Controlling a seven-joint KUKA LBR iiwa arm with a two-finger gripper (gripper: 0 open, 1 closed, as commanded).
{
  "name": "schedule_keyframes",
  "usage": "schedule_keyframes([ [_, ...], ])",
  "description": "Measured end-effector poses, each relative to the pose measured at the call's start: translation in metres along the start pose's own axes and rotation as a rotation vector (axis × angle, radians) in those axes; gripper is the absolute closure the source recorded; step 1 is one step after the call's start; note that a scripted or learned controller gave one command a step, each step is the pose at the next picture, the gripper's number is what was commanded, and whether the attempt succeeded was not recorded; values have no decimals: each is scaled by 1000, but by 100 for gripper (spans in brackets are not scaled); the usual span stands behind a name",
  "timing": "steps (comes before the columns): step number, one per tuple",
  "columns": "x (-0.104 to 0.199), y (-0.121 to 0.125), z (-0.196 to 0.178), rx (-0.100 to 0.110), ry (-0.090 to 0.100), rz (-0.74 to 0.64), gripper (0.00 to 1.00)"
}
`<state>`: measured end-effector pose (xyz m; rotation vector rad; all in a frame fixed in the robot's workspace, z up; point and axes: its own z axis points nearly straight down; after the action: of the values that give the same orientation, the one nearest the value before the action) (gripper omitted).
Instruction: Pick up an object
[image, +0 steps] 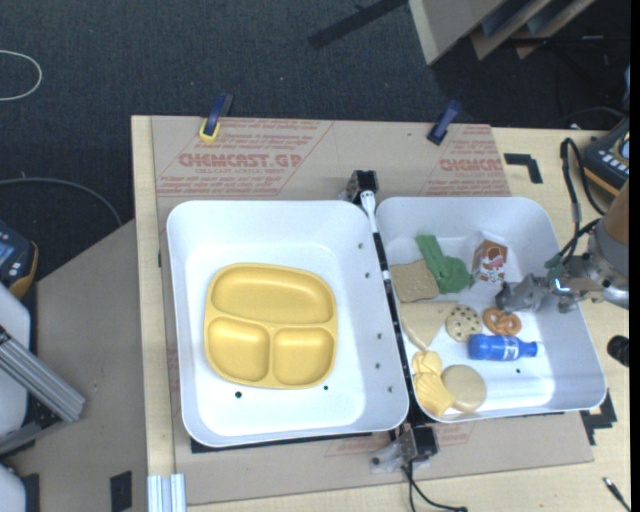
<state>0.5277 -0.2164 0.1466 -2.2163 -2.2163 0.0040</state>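
Note:
The right bin holds several small items. Among them are a green piece, a tan bread slice, a brown and white packet, a speckled cookie, a pretzel, a blue bottle lying on its side, a yellow piece and a round bun. My gripper reaches in from the right, low over the bin. It sits just above the pretzel and just below the packet. I see nothing held in it.
The left bin holds a yellow divided plate. A black divider runs between the bins. Cables and the arm occupy the bench's right side.

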Motion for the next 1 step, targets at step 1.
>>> schedule_keyframes([
  [1, 3, 8, 59, -1, 1, -2, 0],
])
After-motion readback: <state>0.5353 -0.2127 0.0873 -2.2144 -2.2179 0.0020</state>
